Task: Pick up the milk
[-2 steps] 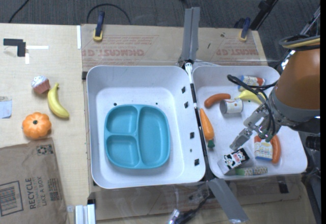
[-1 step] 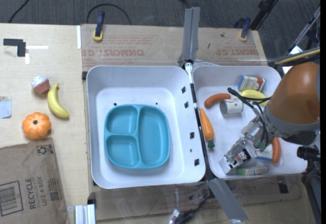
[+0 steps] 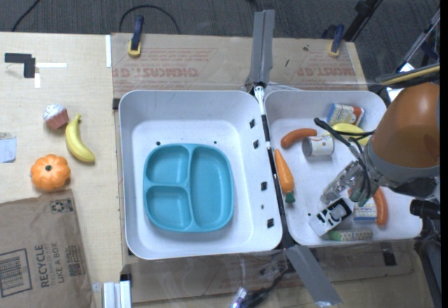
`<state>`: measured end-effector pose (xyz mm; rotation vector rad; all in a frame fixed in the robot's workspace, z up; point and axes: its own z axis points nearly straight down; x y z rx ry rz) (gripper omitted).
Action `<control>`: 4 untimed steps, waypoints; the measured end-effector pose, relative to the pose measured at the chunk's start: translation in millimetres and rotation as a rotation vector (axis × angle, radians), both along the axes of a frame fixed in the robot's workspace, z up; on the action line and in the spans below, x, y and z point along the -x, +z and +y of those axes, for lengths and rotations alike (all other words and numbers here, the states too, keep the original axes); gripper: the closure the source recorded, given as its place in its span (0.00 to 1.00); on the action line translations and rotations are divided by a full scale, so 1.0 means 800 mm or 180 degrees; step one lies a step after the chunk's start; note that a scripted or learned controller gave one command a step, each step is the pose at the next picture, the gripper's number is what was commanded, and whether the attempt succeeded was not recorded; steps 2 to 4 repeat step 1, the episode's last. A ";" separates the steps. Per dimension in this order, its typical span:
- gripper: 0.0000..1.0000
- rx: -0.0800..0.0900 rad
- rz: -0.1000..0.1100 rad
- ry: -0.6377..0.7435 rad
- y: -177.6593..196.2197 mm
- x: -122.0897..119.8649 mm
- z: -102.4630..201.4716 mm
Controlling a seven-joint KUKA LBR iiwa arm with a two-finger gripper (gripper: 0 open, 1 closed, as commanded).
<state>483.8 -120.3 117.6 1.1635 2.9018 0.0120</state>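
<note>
Two cartons in the right bin could be the milk. A blue, white and orange carton lies at the bin's back right. A small white box with blue print lies near the front right. My gripper hangs low over the right bin's front half, just left of and above the small white box and well in front of the back carton. The grey wrist and orange band cover the bin's right side. Nothing shows in the gripper's grasp.
The right bin also holds a yellow fruit, an orange sausage, a small can, a carrot, a red sausage and a green item. A blue divided plate lies in the left bin.
</note>
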 end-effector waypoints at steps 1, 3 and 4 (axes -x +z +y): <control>0.00 0.0000 0.0000 -0.0002 0.000 0.000 0.000; 0.00 0.0000 0.0000 -0.0002 0.000 0.000 0.000; 0.00 0.0000 0.0000 -0.0002 0.000 0.000 0.000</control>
